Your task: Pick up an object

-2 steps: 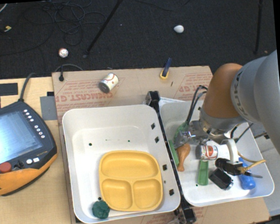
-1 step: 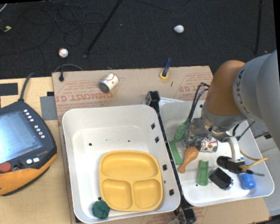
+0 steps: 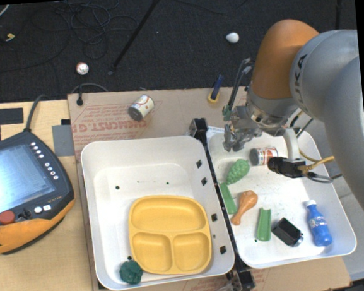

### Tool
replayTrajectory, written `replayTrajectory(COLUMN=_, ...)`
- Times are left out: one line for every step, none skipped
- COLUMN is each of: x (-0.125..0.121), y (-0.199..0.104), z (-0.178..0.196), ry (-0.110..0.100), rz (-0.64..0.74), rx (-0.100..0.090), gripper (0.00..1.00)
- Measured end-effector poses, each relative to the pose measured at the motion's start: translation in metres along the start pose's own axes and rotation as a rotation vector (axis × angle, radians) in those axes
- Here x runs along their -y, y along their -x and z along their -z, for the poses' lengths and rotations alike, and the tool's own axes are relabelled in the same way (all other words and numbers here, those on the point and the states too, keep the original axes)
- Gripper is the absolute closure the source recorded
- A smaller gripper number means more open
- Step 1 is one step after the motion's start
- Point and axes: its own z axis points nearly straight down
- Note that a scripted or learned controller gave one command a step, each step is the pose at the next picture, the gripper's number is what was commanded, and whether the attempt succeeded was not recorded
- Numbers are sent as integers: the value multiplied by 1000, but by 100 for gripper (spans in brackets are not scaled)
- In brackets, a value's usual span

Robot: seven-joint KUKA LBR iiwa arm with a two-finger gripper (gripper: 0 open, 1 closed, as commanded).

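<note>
While poised over upper left of right white bin (image 3: 343,248), hand (image 3: 232,140) unreadable: spread or pressed together, cannot tell. Nearest target, green ridged plastic leaf-shaped toy (image 3: 237,170), lying just below hand in frame, long axis slanting lower-left to upper-right.

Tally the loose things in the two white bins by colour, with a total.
Green: 4 (ball, leafy piece, two sticks)
Yellow: 1 (divided plastic tray)
Orange: 1 (drumstick toy)
Blue: 1 (small bottle)
Black: 1 (block)
Silver: 1 (can)
Total: 9
</note>
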Motion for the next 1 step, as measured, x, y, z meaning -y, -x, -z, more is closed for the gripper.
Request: replayTrajectory(x=66, y=27, z=106, ry=-10, rz=-8, rx=1, gripper=100)
